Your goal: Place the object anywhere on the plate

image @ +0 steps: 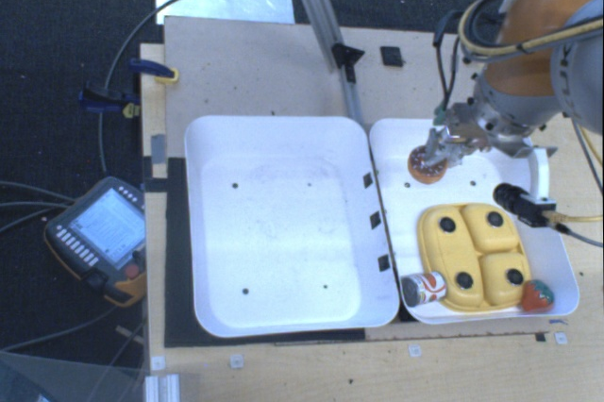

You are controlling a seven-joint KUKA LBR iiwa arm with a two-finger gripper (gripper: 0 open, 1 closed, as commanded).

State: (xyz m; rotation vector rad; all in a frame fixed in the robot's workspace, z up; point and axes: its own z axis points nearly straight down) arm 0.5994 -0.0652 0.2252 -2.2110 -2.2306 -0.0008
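Note:
The yellow plate (475, 257), with several compartments, lies in the near half of the right bin (396, 145). A brown, ring-shaped donut (426, 168) is in the far left part of that bin, away from the plate. My gripper (438, 148) is directly over the donut, at its far edge, and seems to touch it. A red and white can (423, 288) lies on its side against the plate's near left corner. A red strawberry (538, 295) sits at the plate's near right corner.
The left bin (203, 145) stands beside the right one, with black clips along the shared rim. A black cylindrical part (517, 203) on the arm hangs over the right bin's right side. A handheld pendant (99, 238) lies left of the bench.

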